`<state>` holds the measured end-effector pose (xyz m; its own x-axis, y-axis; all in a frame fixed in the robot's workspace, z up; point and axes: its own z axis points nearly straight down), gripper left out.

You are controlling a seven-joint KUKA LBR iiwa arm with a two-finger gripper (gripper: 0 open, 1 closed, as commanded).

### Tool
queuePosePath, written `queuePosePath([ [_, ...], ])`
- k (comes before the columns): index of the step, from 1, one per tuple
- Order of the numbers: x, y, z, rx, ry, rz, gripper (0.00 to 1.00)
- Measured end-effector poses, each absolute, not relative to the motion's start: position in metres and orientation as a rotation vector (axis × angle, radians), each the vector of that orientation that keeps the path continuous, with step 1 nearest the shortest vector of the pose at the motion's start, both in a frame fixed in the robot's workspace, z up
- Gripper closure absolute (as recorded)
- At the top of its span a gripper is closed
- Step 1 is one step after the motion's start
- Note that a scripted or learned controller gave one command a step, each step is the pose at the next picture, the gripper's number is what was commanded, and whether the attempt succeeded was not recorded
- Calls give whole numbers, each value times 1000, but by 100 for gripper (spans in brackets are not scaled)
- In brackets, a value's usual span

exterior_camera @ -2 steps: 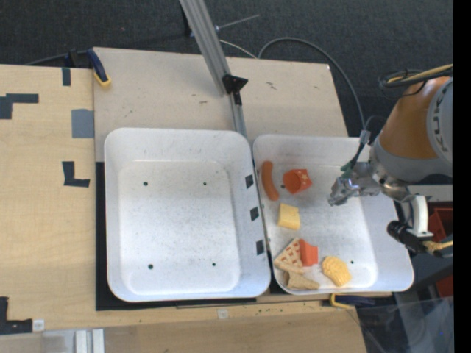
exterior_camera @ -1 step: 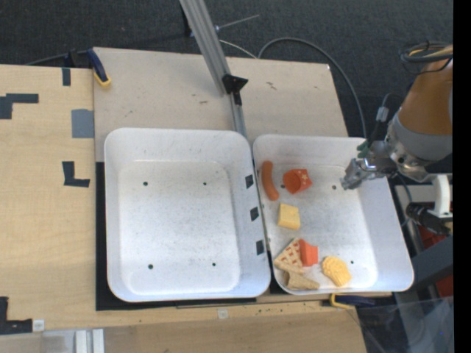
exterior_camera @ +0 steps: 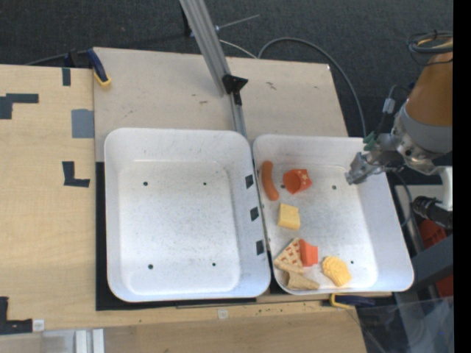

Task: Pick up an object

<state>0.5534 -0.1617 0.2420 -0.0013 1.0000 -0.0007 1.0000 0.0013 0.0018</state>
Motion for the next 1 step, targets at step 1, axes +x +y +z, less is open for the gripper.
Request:
queuePosePath([
  [1, 548, -106, 229, 2217, 2230, -1, 100],
])
